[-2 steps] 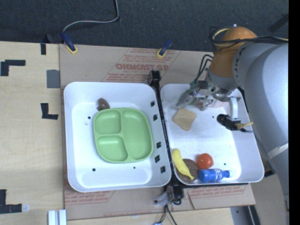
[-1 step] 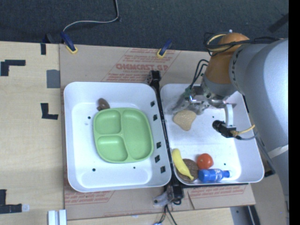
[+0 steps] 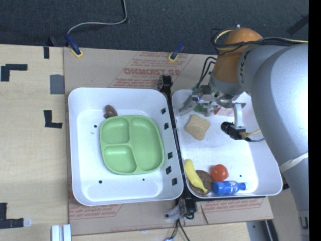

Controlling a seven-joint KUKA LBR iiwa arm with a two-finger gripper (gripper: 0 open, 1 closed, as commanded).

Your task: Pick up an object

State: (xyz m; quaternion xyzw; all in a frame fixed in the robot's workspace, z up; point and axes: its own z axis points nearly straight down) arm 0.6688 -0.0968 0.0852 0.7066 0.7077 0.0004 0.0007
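Over the right bin's (image 3: pixel 261 182) far end I have the gripper (image 3: pixel 203 102) poised just above the tan bread piece (image 3: pixel 197 127) (likeliest target), though I cannot tell its opening.

Single fixed camera overhead, looking down at a slant on the bench (image 3: pixel 30 134). Both white bins fit in view: left bin (image 3: pixel 83 104) near centre, right bin (image 3: pixel 261 169) just beside it, divider running roughly top to bottom. Dark carpet floor (image 3: pixel 165 9) fills the strip above the bins, so the far side is up. Medium distance, whole bench width around the bins seen. The arm (image 3: pixel 281 99) enters from right of the bins, bulking large, closer to lens.
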